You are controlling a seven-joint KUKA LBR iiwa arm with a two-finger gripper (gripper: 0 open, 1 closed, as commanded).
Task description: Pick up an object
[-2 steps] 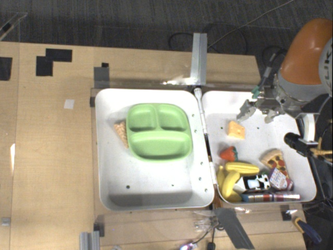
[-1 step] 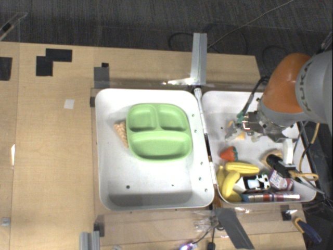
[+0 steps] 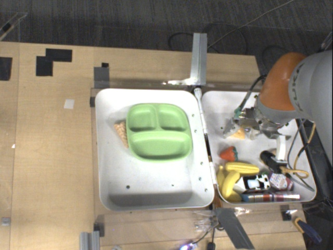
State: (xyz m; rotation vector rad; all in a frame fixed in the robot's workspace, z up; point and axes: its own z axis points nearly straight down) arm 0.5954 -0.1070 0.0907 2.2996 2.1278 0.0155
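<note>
My gripper hangs low in the right bin, near its upper middle. A small pale yellow wedge lies right under the gripper's tip, partly covered by it. I cannot tell whether they touch. Below it lie a small red-orange piece and a yellow banana. The grey arm with its orange band comes in from the right.
Along the right bin's front edge lie a red marker, a small black-and-white box and a patterned packet. The left bin holds a green divided plate, with a tan waffle-like piece at the plate's left edge.
</note>
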